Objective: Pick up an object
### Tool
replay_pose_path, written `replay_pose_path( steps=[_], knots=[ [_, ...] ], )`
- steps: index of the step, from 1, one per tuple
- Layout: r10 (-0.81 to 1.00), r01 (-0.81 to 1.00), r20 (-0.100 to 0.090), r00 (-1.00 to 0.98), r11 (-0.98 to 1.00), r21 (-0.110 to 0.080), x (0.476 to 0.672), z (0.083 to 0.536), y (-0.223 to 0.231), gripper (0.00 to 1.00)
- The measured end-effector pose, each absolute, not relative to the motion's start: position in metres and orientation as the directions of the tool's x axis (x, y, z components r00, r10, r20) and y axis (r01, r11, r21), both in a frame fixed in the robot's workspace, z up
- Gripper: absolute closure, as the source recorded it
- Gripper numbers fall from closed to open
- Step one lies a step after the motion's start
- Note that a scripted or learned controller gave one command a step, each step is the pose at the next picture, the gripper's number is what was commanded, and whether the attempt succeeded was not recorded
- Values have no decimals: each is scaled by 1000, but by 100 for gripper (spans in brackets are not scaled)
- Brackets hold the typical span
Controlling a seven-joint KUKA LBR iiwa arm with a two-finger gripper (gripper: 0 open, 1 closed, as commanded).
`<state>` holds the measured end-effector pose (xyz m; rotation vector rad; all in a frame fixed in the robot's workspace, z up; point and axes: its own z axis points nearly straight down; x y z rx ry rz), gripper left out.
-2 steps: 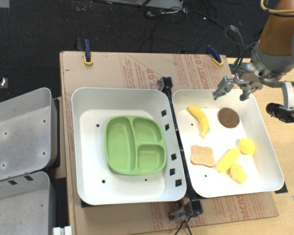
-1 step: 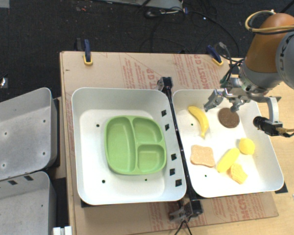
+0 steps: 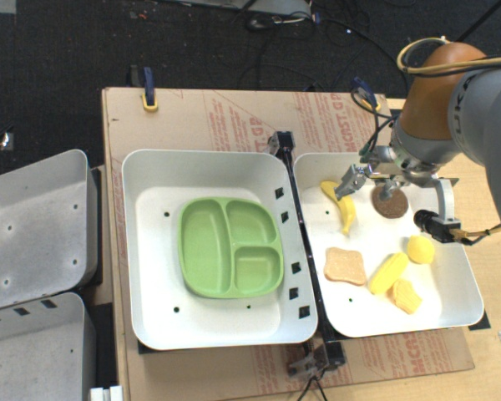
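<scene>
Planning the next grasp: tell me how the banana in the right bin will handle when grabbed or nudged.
The banana is curved and narrow, so it would probably pivot or slide on the smooth white bin if nudged. It looks like a light toy, likely rigid. The claw sits close above it.

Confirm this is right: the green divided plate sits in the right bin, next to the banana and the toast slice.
Not right. The camera view shows the green divided plate in the left bin. The banana and toast slice lie in the right bin.
</scene>
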<state>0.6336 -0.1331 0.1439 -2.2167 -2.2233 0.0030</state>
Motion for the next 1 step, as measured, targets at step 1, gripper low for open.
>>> replay_pose_path(
  steps=[1],
  knots=[
    [1000, 1000, 0, -1, 1, -3, 633, 91, -132, 0]
  ],
)
